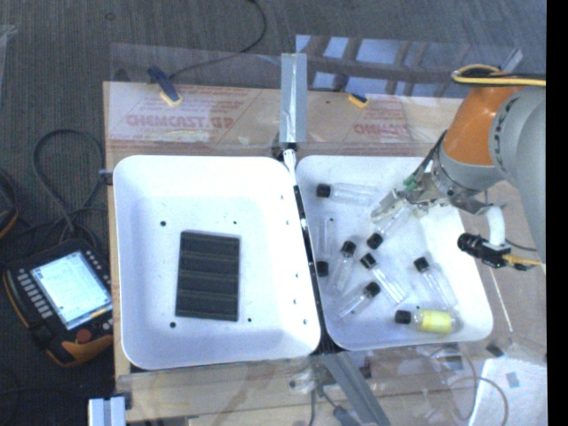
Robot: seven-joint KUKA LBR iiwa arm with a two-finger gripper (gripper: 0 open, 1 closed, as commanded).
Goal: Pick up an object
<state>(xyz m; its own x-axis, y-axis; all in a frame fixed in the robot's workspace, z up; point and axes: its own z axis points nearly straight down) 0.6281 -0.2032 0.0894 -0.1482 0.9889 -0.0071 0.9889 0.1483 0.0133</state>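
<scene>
A: Where the arm (497, 140) reaches in from the right, what can be made out of the gripper (395, 204)?

B: It is seen low over the upper part of the right bin (479, 322), pointed toward the left. Whether it is spread, pressed together or pinching anything cannot be told; the tip is small and blurred against the white floor. A clear vial seems to lie just beside it, but contact cannot be confirmed.

A: Where are the things to be picked found?

B: Several clear vials with black caps (368, 263) are scattered across the right bin, most of them lying on their sides, near one another in the middle. One more capped vial (325, 190) is seen near the upper left corner of that bin. A yellow vial (430, 320) is laid along the lower edge, with a black cap at its left end.

A: And in the left bin (142, 238)?

B: A black ribbed rectangular block (209, 275) is laid flat near the middle, well apart from the vials.

A: Can any writing be read?

B: Red lettering (173, 121) is printed on the brown sheet behind the bins; it appears to read "CHEMCAST GP", though the last letters are faint. A similar red mark (382, 130) is seen behind the right bin, too blurred to be read. A handheld pendant (62, 302) with a lit screen is lying on the floor at the left; its text cannot be made out.
</scene>
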